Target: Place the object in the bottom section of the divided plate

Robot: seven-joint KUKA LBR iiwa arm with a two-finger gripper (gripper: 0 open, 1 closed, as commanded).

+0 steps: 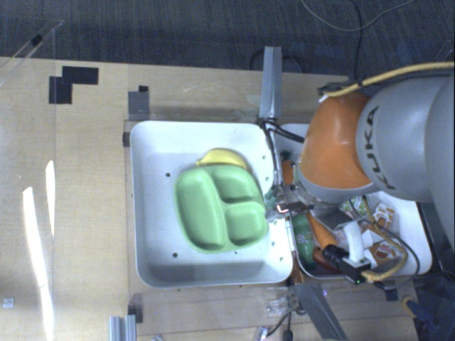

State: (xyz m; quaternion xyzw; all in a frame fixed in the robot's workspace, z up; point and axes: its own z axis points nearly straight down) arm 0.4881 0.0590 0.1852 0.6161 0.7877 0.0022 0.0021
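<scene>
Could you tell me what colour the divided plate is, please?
Light green: the plate shows best in the camera view, in the left bin.

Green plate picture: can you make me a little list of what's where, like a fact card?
plate: green divided plate, three sections, lying in the left white bin
yellow thing: a yellow object peeks out behind the plate's far edge
arm: grey and orange arm hangs over the right bin
right bin: holds a jumble of small objects, partly hidden under the arm
gripper: hidden under the arm, open or shut cannot be told
bench: light wood
</scene>
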